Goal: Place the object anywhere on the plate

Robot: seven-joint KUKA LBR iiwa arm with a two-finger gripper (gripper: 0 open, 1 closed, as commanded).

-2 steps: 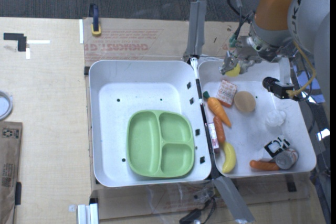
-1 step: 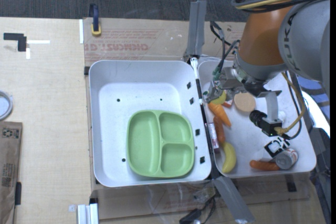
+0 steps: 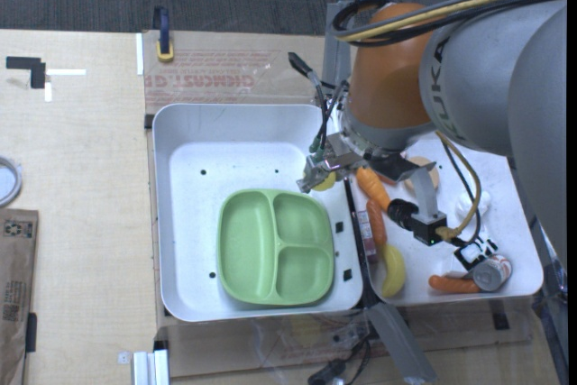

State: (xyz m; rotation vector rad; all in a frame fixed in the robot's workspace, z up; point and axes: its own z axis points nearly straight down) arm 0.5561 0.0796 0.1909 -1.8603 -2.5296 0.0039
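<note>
So the tool (image 3: 315,176) is sitting right over the divider between the two white bins, at the left bin's (image 3: 171,194) right wall; there's a bit of yellow (image 3: 326,181) tucked right against its tip, but I honestly can't tell whether that's pinched between the fingers or just lying behind them, and I can't tell how far apart the fingers are either; the angle's too cluttered with cables.

The green plate (image 3: 275,246) is just below and to the left of the tool, lying flat in the left bin, three compartments, its upper right corner almost under the tool tip; nothing on it.

Off to the right of the tool, in the right bin (image 3: 518,221), there's a carrot (image 3: 371,187) lying at a slant just beside it; below that a reddish stick-shaped thing (image 3: 375,225) running down along the divider, and a banana (image 3: 391,270) further down near the bin's lower wall; further right and down there's another carrot (image 3: 453,284) touching a small metal can (image 3: 491,273); some black bracket part (image 3: 424,224) of the arm hangs over the middle of that bin.

Above the tool the arm's big orange band (image 3: 388,77) and grey body cover most of the right bin's upper part.

Way left of the tool, on the table (image 3: 72,149), there's a roll of tape (image 3: 7,183) at the edge and a brown paper bag (image 3: 16,284) below it.
</note>
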